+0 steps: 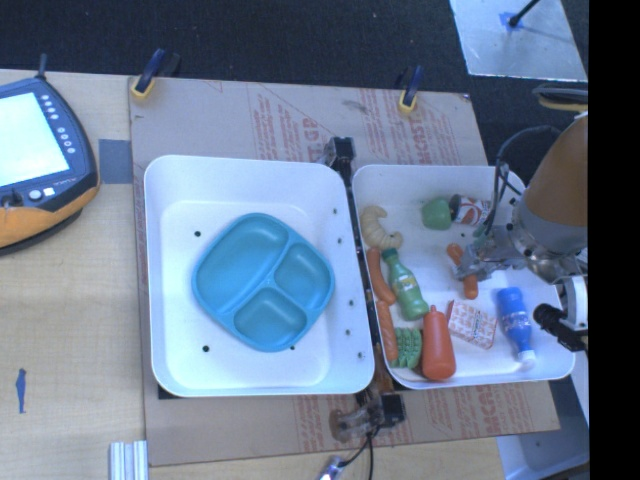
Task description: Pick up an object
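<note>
White bins on the surface, arm over the right one

No label is readable; the blue bottle (514,321) and green bottle (405,283) carry labels too small to read. The gripper (478,259) is low among items in the right bin (400,180), beside a small orange piece (457,255); I cannot tell its state. The left bin (160,268) holds a blue divided plate (263,281) with free room along its walls. The red bottle (436,344) lies at the crowded near edge.

This looks like a robot lab. A big grey robot arm with an orange band (556,193) reaches over a flat wooden bench (70,318). Brown cardboard (290,128) is clipped down with yellow and blue clamps (150,74). A control pad with a screen (35,153) rests nearby.
</note>
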`<state>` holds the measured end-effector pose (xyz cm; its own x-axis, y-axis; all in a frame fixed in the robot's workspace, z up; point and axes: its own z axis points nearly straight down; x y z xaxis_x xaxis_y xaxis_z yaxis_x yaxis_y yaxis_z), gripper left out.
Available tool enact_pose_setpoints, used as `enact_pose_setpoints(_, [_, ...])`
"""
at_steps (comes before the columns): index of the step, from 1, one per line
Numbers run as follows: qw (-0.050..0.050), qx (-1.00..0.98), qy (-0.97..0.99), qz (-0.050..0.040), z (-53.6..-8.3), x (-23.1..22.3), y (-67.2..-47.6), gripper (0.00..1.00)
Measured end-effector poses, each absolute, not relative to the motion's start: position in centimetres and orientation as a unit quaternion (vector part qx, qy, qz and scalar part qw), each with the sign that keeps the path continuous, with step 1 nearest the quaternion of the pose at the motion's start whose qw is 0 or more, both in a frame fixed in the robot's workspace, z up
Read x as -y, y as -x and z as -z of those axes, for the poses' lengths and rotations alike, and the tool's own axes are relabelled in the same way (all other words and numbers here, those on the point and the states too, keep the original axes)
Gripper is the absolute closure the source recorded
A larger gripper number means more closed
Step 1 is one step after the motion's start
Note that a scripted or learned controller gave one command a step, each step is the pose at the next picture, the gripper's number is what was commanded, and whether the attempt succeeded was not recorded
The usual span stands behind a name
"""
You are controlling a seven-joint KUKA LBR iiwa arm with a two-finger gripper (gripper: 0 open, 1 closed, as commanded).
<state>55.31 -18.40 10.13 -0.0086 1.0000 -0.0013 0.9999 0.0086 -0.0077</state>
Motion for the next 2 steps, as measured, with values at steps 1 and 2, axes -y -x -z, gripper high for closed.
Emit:
enact_pose_setpoints(1, [0.001, 0.709, 0.706, -0.0005, -21.8, 13.8, -50.2, 1.00])
enact_pose_setpoints(2, [0.001, 0.709, 0.705, -0.0006, -30.2, 9.3, -47.7, 1.00])
